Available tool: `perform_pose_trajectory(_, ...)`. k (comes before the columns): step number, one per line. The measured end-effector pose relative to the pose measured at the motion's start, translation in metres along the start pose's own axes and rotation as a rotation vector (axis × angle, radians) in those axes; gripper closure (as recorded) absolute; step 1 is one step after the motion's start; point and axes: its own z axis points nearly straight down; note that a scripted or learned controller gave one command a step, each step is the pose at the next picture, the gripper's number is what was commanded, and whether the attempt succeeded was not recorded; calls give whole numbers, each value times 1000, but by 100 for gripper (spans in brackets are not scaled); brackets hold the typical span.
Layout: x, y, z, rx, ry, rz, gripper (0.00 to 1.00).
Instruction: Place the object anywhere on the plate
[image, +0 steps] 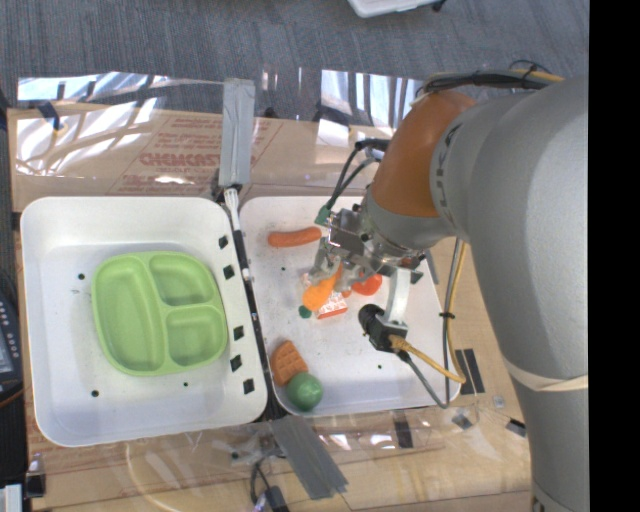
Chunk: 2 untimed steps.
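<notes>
While the end effector (335, 272) hangs low in the right bin (430, 385) at frame centre, its fingers straddle an orange carrot-like toy (320, 295), gripping it. Left of centre, the green plate (160, 312) sits in the left bin (50, 300).

We note dark grey carpet (150, 35) across the top of the view, with a white object (395, 6) cut off at the top edge. Flattened brown cardboard (130, 150) with red print lies under the bins, up and to the left of the fingers. Clear plastic sheeting (90, 90) over it catches bright patches of light. A strip of grey tape (235, 130) runs down between the bins. More grey tape (310, 455) sits at the bench's near edge, below the fingers. A dark device (8, 335) shows at the far left edge.
</notes>
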Motion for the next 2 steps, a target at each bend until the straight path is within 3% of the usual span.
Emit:
perform_pose_trajectory(1, 66, -28, 15, -10, -5, -102, 100)
perform_pose_trajectory(2, 66, -28, 10, -3, -9, -107, 100)
